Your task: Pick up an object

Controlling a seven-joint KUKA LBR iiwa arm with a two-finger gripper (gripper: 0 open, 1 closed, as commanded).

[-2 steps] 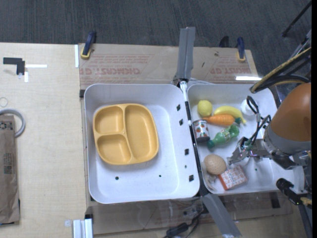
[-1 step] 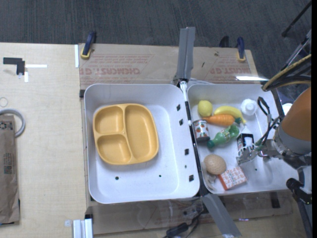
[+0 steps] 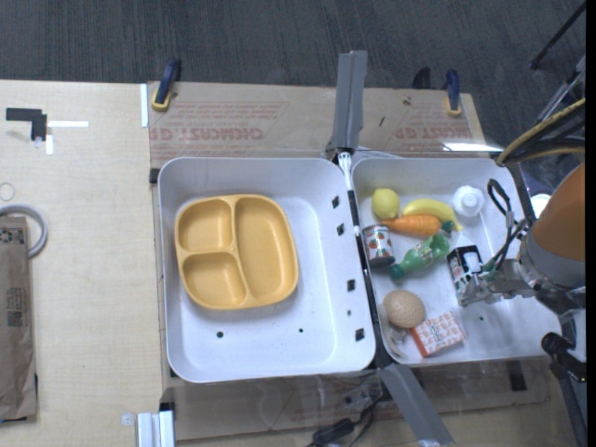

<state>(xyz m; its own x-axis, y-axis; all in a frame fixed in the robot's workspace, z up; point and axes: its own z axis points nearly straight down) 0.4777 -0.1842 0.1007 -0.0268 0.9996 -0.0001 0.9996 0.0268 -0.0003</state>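
The wooden bench point(image 3: 84, 203) is the biggest thing, and a flat sheet of cardboard point(image 3: 251, 119) lies at its back, held by two blue clips point(image 3: 168, 82). Two white bins sit side by side on the bench. The left bin point(image 3: 317, 338) has a yellow plate point(image 3: 237, 250) in it, and the plate has three parts. The right bin point(image 3: 521, 338) has all the small things that could be picked up. The arm point(image 3: 568, 226) comes in from the right, and its orange part hangs over the right edge of the right bin. A brown paper bag point(image 3: 14, 315) lies flat at the far left of the bench. The gripper point(image 3: 470, 291) is low in the middle of the right bin, pointing left. I cannot tell if its grip is wide or tight, and I see nothing held in it. Just above it is a little black and white box point(image 3: 463, 264). A green bottle point(image 3: 421, 255) lies on its side beside that box. Above the bottle lie an orange carrot point(image 3: 414, 224), a yellow banana point(image 3: 428, 209) and a lemon point(image 3: 386, 202), all close together. A small can point(image 3: 377, 246) stands at the left wall. A white round thing point(image 3: 468, 200) sits near the back. Near the front lie a brown egg shape point(image 3: 404, 308) and a red and white packet point(image 3: 438, 333), touching each other.
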